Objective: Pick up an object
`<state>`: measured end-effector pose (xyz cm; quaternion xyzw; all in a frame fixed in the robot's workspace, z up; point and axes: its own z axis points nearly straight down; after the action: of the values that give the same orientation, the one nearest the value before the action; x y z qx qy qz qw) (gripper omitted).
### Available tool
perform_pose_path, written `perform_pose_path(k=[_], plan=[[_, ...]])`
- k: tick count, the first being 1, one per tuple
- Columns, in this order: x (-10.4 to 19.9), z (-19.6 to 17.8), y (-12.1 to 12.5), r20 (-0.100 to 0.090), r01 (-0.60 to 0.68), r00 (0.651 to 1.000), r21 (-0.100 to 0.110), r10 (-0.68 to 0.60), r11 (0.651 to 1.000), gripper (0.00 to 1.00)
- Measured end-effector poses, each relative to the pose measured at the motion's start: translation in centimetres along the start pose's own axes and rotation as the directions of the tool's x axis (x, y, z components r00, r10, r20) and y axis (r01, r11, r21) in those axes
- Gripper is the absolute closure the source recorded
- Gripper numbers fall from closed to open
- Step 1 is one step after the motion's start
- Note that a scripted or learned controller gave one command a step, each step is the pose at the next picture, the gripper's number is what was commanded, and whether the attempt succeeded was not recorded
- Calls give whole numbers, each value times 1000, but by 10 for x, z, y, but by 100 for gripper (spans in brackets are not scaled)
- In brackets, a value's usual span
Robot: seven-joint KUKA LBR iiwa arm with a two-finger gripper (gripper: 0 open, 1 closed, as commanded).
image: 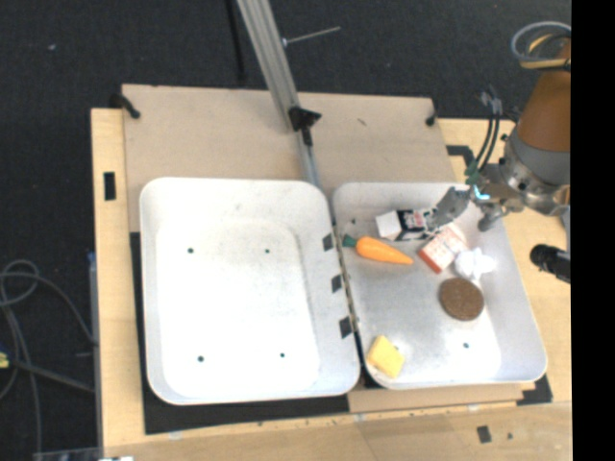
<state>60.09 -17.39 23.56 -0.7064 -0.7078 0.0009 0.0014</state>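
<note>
The right bin [509, 349] holds an orange carrot [382, 251], a small white box with dark print [402, 223], an orange-and-white carton [441, 251], a crumpled white piece [476, 263], a brown disc [462, 300] and a yellow block [386, 356]. My gripper [469, 211] hangs over the bin's back right part, just above the carton and the white box. It is open, its two fingers spread apart, and nothing sits between them.
The left bin [240, 286] lies beside the right one, with a dark divider strip [339, 286] between them. A metal pole [274, 56] rises slantwise behind the bins. The arm's orange band [546, 113] is at the right edge.
</note>
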Motion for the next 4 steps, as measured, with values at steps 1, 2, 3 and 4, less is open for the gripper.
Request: perform_pose_path(k=[1, 2, 3, 4], plan=[[0, -3, 1, 2, 1, 1000, -5, -1, 1000, 0], [-10, 55, -3, 3, -4, 1000, 1, 4, 1000, 0], [-12, 108, -13, 1, -3, 1000, 0, 3, 1000, 0], [-7, 125, -5, -6, 3, 1000, -20, -3, 1000, 0]])
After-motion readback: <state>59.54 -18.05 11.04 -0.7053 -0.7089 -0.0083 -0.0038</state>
